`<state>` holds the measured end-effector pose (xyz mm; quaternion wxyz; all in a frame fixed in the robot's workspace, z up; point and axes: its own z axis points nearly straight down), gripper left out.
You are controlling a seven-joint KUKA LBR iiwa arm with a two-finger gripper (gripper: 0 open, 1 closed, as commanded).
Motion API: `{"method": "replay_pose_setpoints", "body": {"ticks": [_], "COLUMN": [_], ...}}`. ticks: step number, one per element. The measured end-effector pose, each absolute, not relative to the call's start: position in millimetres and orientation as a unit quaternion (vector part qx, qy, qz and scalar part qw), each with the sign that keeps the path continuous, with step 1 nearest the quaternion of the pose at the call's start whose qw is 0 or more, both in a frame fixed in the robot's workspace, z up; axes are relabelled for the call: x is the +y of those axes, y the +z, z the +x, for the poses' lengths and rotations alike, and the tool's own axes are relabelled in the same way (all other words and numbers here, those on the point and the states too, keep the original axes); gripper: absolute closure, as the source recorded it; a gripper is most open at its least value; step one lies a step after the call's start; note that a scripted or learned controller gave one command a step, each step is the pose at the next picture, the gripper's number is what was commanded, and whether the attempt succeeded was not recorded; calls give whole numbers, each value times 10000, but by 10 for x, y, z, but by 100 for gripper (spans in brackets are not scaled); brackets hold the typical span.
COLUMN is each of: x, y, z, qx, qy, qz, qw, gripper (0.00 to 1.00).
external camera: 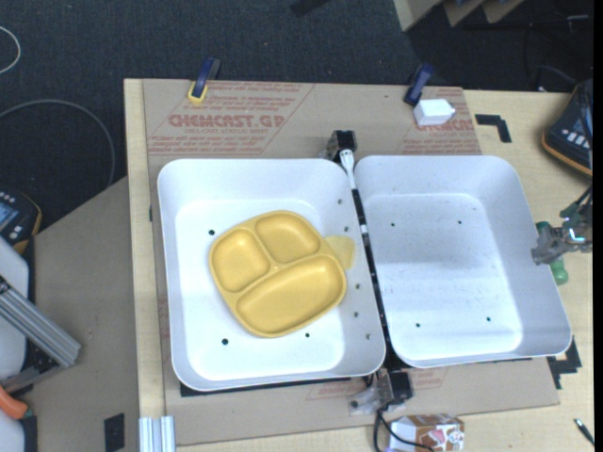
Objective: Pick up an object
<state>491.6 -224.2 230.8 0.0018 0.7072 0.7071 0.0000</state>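
A yellow divided plate [276, 271] with three compartments lies flat in the left white bin [179, 252], a little right of the bin's middle. A small pale yellow piece [341, 250] sticks out at the plate's right edge, near the wall between the bins. The right white bin [443, 262] shows its bare speckled floor.
A small grey and green fixture [556, 245] sits at the right bin's right rim. On the brown bench behind the bins are a white block [433, 112] and two blue clips [203, 78] [417, 83]. A black clamp [343, 144] joins the bins at the back.
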Motion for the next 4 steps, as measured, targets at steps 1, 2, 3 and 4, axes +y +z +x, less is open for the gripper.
{"method": "replay_pose_setpoints", "body": {"ticks": [1, 2, 3, 4], "x": [-2240, -2240, -602, 158], "y": [2631, 2720, 2589, 3448], "z": [5094, 5092, 5532, 4894], "qx": [7077, 7076, 7125, 7088], "qy": [7, 8, 17, 9], "qz": [7065, 7066, 7016, 7054], "qw": [30, 32, -7, 5], "gripper": [100, 100, 100, 100]}}
